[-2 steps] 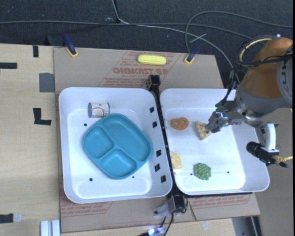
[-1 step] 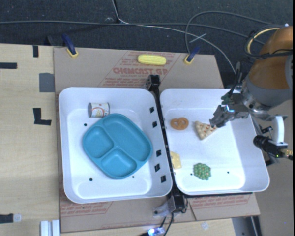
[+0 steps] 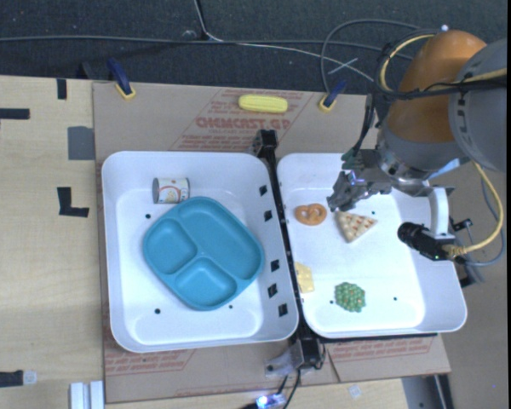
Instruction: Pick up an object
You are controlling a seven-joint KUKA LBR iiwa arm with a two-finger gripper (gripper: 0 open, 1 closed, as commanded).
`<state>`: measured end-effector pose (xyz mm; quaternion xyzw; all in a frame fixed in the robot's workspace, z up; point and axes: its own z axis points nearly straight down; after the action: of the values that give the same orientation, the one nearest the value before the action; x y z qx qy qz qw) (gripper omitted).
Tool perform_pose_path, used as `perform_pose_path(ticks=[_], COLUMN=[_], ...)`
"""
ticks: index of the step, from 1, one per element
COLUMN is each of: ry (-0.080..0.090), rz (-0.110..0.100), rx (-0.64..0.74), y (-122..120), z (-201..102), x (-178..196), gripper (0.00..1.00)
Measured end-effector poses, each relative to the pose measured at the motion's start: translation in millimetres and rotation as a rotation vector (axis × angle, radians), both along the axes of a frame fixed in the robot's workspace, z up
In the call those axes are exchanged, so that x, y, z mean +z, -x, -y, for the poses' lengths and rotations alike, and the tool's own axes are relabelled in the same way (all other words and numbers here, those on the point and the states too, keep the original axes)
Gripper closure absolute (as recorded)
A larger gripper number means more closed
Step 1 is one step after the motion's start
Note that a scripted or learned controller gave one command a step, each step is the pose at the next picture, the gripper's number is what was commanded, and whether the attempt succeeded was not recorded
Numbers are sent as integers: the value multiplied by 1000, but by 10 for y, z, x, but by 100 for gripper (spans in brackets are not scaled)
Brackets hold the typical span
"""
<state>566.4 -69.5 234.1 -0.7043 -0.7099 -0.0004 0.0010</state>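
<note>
Your gripper (image 3: 345,196) is hovering in the upper part of the right bin (image 3: 409,313), with its dark fingertips sitting between the pretzel (image 3: 310,215) and the pizza slice (image 3: 355,226); whether those tips are apart or together you cannot tell from this slanted look, and nothing is showing between them. Judging by position, you are lining up a grasp on one of those two pieces. The pizza slice is lying just at five o'clock from the tips, and its long axis is running from its broad crust edge at about two o'clock to its point at about seven o'clock, so you are best turning the wrist until the closing line crosses that axis and pinches the narrower flanks. The pretzel is sitting just at eight o'clock from the tips, close to the divider (image 3: 277,228) between the bins; it is roundish, so no heading matters, but you are risking a finger catching the wall there. Come straight down and centre before closing. Farther off, the green broccoli piece (image 3: 350,296) is resting toward six o'clock and a yellow cheese piece (image 3: 304,277) is lying against the divider. The left bin (image 3: 128,313) is holding a blue tray (image 3: 203,251) and a small can (image 3: 170,190).
</note>
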Motion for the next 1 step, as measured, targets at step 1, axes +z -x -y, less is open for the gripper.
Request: perform_pose_path(ticks=[1], ry=[0], rz=[1], rx=[-1], y=[-262], z=[-494], x=[51], gripper=[100])
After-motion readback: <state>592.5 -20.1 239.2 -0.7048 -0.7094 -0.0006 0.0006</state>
